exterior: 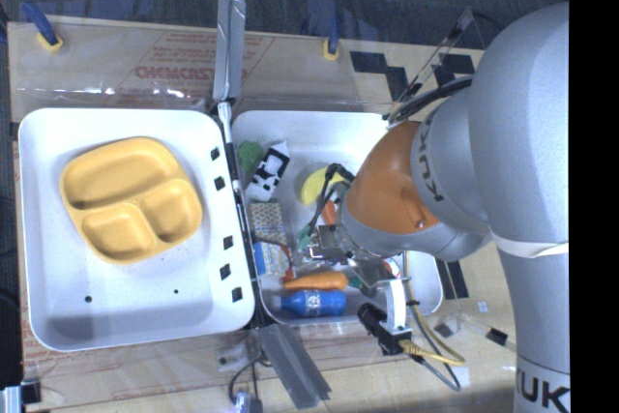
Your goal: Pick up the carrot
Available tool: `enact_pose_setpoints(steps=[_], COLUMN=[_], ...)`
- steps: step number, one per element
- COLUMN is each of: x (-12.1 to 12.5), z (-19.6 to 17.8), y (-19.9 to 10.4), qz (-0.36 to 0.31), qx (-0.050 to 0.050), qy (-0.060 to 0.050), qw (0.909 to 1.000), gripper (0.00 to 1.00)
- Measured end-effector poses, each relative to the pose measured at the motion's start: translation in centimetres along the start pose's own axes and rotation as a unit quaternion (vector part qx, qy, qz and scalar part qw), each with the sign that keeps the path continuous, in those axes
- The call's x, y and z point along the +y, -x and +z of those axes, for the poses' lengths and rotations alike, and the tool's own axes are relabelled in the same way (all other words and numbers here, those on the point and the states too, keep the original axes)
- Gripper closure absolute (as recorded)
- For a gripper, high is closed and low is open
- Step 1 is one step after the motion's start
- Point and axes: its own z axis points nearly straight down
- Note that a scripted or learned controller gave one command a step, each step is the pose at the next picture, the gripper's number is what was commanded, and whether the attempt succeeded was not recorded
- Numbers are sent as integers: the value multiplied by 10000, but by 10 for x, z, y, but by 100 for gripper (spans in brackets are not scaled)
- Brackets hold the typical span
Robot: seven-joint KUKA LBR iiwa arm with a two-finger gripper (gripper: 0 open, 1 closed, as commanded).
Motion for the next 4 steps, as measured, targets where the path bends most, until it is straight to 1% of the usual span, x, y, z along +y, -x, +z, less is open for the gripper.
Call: enact_pose_setpoints(steps=[1,2,3,4], x=[0,0,0,1], z=[0,-7,-7,-14], y=[1,1,1,2], qz=[5,-19,-21,-39], qx=[-4,0,-1,1], qy=[2,-13,-13,-28], qw=[10000,10000,10000,10000], gripper=[0,100,0,100])
